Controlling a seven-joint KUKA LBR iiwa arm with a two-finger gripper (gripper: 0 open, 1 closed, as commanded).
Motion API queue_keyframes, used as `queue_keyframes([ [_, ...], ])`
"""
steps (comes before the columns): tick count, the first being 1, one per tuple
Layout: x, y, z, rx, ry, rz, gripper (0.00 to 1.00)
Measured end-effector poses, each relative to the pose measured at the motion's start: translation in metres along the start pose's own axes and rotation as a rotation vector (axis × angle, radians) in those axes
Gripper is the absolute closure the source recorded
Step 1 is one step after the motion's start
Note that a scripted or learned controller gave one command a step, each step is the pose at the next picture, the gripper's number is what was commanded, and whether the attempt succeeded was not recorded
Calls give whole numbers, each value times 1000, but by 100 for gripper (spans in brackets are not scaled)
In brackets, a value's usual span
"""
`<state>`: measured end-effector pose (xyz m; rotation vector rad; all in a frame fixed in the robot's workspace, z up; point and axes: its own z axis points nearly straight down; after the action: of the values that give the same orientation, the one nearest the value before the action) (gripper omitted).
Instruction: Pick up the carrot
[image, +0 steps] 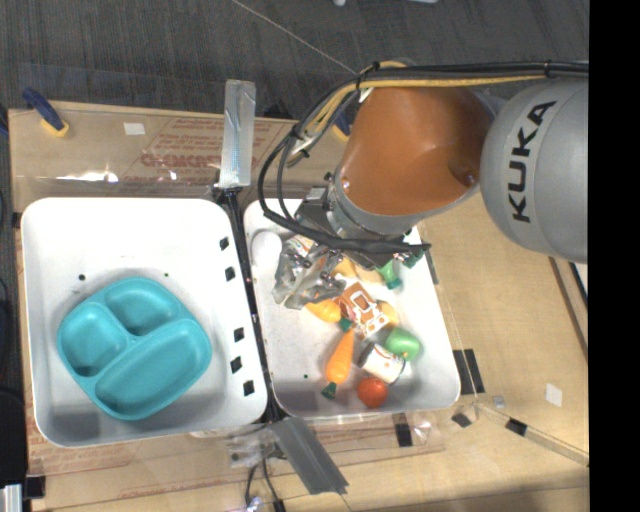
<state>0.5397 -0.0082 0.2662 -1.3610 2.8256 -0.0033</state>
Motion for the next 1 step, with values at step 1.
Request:
queue_keyframes([
  [1,-36,-107,19,-5,4,37,100],
])
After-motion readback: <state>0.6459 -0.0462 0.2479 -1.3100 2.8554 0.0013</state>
